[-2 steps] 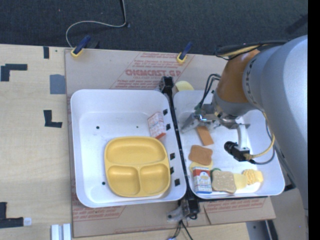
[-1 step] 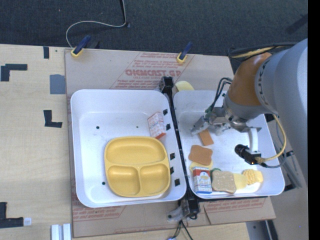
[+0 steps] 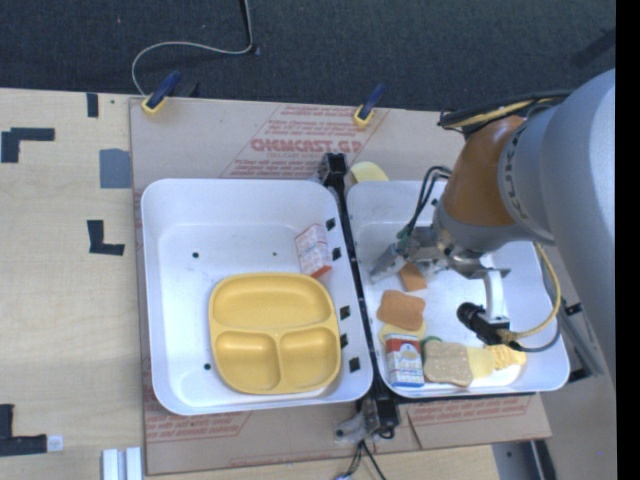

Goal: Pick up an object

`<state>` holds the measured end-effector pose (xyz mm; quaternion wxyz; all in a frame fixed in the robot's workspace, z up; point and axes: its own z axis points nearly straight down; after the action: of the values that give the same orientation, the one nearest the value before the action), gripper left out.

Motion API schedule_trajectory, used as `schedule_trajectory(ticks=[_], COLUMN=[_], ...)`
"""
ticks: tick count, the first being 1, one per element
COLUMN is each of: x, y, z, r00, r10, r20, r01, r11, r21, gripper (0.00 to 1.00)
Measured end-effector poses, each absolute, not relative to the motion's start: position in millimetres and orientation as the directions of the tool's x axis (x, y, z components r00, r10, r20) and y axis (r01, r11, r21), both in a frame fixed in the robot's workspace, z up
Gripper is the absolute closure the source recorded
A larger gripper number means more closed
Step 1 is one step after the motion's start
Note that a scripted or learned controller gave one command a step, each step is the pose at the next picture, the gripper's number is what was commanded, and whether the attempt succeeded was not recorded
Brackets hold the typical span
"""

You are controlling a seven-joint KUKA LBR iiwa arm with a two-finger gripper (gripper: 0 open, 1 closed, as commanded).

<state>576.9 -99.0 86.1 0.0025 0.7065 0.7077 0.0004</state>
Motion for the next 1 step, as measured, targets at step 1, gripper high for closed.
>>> schedule_trajectory(ticks=[1], x=[577.5], y=[-99.8], z=[96.2], r00=[0.0], r10=[1.0], r20=[-0.003], r01=[1.0], r11=[0.0], r21=[0.004], gripper=[1.0])
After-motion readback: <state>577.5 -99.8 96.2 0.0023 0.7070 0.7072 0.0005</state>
